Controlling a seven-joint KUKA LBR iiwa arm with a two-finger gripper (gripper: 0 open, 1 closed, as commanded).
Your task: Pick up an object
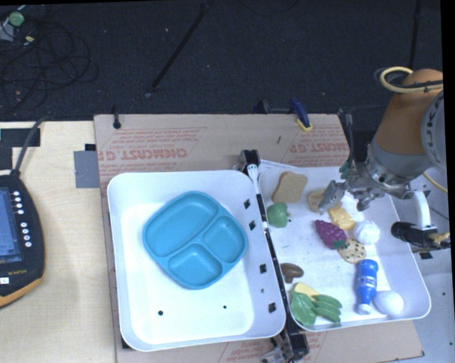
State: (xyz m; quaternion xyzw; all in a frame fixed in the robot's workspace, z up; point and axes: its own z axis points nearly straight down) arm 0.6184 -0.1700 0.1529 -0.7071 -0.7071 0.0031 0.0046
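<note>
Gripper [347, 196] hangs mid-right of frame, fingers spread apart over a yellow toy [340, 218] in the right bin [412, 282].

Grey arm [404, 150], orange band [406, 124]

Left bin [134, 294]: blue divided tray [195, 238]
Bench, left edge: black handheld pendant [10, 239]
Bench top: cardboard sheet [181, 145]
</note>
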